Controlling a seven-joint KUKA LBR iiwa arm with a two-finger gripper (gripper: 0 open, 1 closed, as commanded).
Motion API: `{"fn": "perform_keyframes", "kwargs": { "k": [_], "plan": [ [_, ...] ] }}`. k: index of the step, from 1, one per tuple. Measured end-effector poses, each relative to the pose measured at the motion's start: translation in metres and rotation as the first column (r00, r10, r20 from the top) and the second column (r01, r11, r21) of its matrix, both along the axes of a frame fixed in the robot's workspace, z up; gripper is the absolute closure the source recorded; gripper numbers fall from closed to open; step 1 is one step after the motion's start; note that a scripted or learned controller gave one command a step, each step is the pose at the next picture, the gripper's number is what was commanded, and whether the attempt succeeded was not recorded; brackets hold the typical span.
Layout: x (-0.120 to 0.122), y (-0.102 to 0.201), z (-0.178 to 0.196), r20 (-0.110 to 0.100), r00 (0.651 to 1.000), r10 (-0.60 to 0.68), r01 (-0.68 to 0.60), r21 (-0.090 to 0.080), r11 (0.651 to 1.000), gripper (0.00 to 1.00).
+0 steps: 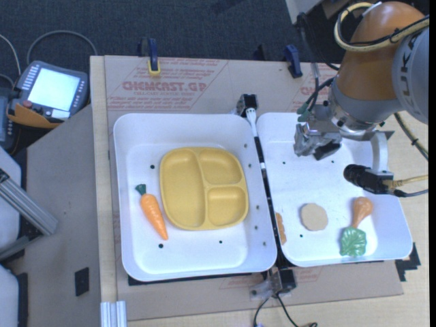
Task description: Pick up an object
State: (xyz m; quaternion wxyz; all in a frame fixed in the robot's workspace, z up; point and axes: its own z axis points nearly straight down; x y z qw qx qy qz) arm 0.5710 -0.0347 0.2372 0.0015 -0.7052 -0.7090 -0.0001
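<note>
Two bins: side by side, mid-frame.
Left bin [129, 182]: yellow divided plate [203, 187], carrot [152, 213].
Right bin [286, 176]: tan disc [314, 217], orange piece [361, 210], green leafy piece [353, 242].
Gripper [312, 144]: over right bin's upper part; opening could not be told.

Dark carpet floor [136, 9] surrounds the brown bench board [204, 80].

tray [203, 195] in left bin [129, 182], cookie [314, 217] in right bin [392, 251]

bins [191, 261]: glossy white plastic | divided plate [203, 186]: matt yellow plastic | carrot [153, 213]: smooth orange plastic | surface [174, 80]: matt brown cardboard
</note>
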Motion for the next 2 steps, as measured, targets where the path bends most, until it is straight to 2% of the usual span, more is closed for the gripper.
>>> {"fn": "perform_keyframes", "kwargs": {
  "k": [1,2],
  "plan": [
    [-0.006,0.049,0.006,0.001,1.0,0.001,-0.001,0.001,1.0,1.0],
    [-0.01,0.101,-0.011,-0.003,1.0,0.0,0.0,0.0,1.0,1.0]
  ]
}}
